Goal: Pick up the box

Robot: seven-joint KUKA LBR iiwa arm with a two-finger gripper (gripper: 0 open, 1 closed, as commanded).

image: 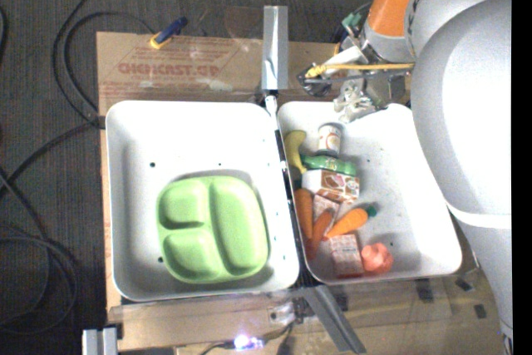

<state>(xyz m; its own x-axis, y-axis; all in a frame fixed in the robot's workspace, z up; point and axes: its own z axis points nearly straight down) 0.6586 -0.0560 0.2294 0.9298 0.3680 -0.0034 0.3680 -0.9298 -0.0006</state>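
The gripper (356,101) hangs over the far rim of the right bin (416,179); whether its fingers are spread or pressed together cannot be told. The box (346,254) lies well nearer the camera than the fingers, by the bin's near wall, just beside a pink toy (378,258). Between fingers and box lie a can (330,137), two carrots (347,221) and small packets. The left bin (133,137) holds a green tray (213,227).
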